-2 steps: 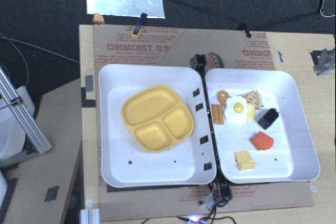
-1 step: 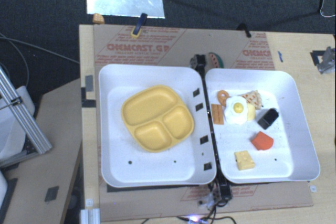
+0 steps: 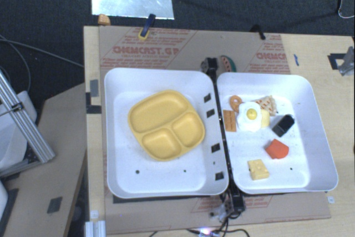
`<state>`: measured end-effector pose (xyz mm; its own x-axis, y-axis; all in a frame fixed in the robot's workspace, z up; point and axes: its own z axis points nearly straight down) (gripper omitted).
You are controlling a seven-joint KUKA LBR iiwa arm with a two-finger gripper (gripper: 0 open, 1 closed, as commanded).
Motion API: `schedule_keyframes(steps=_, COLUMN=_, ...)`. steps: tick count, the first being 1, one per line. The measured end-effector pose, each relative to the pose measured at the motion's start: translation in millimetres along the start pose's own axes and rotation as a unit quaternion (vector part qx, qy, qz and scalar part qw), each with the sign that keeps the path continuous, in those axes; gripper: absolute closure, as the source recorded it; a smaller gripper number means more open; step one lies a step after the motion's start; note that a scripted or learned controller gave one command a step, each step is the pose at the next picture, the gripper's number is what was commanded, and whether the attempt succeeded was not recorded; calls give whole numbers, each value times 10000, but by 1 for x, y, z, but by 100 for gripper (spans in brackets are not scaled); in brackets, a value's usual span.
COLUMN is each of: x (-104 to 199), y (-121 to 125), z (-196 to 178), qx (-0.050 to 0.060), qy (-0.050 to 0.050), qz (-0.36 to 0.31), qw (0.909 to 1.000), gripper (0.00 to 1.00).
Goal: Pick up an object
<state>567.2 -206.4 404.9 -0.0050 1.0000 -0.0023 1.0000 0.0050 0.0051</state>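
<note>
Camera view, seen from above at a slant: how the gripper stood could not be told, and nothing was seen held.

The loose objects were all gathered in the right bin. A toy fried egg was laid in its upper left part, flanked by an orange ring above-left, a ridged tan slice above-right and an orange cracker strip at its left edge. A small pale yellow piece was tucked against the egg's right side. Just beyond it a black block was set, tilted. Below that a red-orange block was placed on its own, and nearer the front wall a cheese wedge was left apart from the rest.

The left bin was taken up by one thing — a yellow divided plate, turned at an angle near the middle.

Both bins were borne side by side on a printed cardboard sheet.
</note>
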Motion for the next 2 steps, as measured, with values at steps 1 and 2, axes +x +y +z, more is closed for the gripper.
schedule_keyframes(steps=1, x=1, y=84, z=107, qx=4, qy=4, qz=-14, qw=10000, gripper=100)
schedule_keyframes(steps=2, x=0, y=81, z=73, qx=-5, qy=1, qz=1, qw=10000, gripper=100)
